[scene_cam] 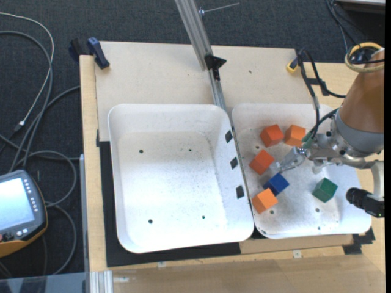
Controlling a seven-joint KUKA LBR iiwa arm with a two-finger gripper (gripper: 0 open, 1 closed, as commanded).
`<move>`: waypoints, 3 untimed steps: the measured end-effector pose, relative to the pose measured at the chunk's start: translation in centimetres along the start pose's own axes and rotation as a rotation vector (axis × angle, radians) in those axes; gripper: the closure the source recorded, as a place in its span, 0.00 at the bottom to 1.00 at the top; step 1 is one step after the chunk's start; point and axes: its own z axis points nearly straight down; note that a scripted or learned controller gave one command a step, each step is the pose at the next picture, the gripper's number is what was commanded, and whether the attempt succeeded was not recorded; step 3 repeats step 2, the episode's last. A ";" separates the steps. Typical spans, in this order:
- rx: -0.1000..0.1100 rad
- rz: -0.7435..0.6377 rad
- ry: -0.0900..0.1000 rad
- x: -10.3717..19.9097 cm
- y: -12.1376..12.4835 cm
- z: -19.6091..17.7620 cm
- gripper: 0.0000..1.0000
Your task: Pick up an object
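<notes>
I count six small blocks in the right bin (342, 227); four orange, one blue, one green. Two orange cubes (272, 135) (295, 135) sit side by side near the top; a third orange cube (262, 162) lies just below them; the blue cube (278, 183) looks to be touching the fourth orange cube (265, 200); the green cube (325, 190) lies apart, rightward.

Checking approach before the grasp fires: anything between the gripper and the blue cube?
Nothing visible. The gripper sits just above-right of the blue cube with bare bin floor between. Orange cubes lie close: one at left, one below.
</notes>
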 end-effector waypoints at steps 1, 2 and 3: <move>0.009 -0.002 0.002 1.5 4.4 10.5 0.00; -0.004 -0.002 -0.002 0.1 11.9 12.5 0.00; -0.004 -0.002 -0.002 0.1 11.9 12.5 0.00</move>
